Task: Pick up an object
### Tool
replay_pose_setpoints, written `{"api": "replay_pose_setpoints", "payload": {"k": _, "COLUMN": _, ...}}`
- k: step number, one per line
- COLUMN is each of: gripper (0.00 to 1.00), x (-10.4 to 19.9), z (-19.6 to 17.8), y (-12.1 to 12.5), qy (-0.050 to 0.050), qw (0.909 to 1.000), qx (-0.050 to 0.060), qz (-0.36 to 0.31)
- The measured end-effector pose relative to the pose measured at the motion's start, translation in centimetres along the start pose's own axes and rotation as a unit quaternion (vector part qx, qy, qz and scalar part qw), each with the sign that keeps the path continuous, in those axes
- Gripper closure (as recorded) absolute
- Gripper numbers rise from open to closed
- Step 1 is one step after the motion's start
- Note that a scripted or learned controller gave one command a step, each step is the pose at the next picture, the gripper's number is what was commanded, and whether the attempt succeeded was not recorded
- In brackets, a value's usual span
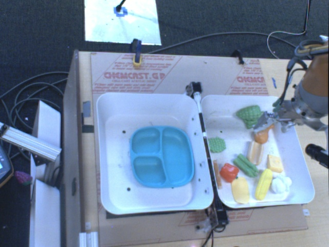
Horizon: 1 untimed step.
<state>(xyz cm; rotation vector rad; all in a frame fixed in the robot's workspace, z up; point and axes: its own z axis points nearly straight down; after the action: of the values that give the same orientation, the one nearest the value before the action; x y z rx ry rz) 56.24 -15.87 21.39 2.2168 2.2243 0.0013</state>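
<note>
The right bin [303, 189] holds several toy foods. Among them are a leafy green piece [249, 115], an orange carrot-like piece [262, 135], a beige roll [255, 152], a green pod [247, 165], a red tomato [229, 172] and a yellow corn cob [263, 184]. My gripper [271, 119] hangs over the bin's far right part, just above and to the right of the orange piece and beside the leafy green. Whether it touches the orange piece is unclear.
The left bin [110, 138] carries a blue divided plate [162, 156]. A round green piece [217, 144], a yellow lemon [240, 190], a cheese wedge [275, 163] and a white lump [280, 184] also lie in the right bin. A clamp [194, 90] sits at the divider between the bins.
</note>
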Motion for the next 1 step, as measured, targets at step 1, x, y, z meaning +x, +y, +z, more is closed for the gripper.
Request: {"api": "replay_pose_setpoints", "payload": {"k": 1, "gripper": 0.0, "x": -1.03, "z": 12.95, "y": 5.4, "qy": 0.0, "qw": 1.0, "qx": -0.001, "qz": -0.001}}
